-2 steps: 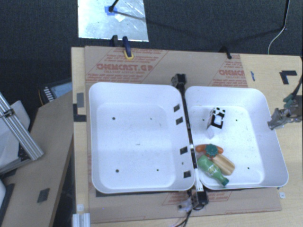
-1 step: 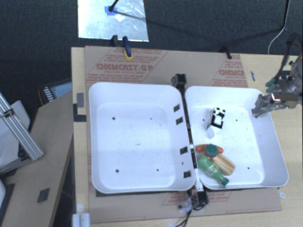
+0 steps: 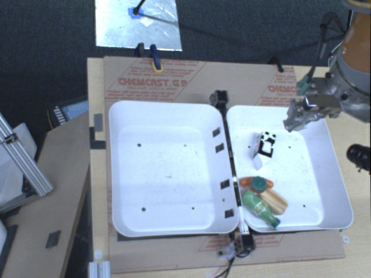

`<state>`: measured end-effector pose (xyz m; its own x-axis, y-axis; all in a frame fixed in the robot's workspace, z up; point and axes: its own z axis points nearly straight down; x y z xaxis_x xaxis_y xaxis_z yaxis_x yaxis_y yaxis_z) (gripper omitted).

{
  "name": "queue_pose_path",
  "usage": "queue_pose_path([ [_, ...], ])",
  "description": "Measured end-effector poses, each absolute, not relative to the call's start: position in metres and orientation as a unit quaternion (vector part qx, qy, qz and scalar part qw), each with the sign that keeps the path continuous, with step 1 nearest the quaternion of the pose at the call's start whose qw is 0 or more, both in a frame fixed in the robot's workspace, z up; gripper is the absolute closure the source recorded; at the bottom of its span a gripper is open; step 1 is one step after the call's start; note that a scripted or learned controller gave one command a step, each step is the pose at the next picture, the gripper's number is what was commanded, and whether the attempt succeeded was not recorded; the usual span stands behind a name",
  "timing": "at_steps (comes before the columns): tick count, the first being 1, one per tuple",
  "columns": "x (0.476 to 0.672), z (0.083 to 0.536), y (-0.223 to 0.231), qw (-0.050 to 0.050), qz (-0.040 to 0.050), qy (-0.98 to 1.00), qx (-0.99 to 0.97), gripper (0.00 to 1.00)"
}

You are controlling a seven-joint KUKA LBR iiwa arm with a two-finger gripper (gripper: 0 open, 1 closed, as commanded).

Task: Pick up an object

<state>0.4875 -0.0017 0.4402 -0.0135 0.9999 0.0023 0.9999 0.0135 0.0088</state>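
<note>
We see four objects in the right bin. A small black-and-white block stands alone near the bin's middle, tilted, with dark patches on its white faces. Well apart from it, toward the near left corner, three things lie bunched and touching. A green bottle lies on its side, neck pointing to the near wall. Just beside it lies a tan, bread-like roll. Above both sits an orange piece with a teal disc resting on it.
</note>
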Motion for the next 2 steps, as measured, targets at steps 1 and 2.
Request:
queue_pose_path([
  [1,0.486,0.325,-0.019,-0.003,-0.0032,0.707,0.707,1.00],
  [2,0.488,0.342,-0.018,0.002,0.0019,0.709,0.706,1.00],
])
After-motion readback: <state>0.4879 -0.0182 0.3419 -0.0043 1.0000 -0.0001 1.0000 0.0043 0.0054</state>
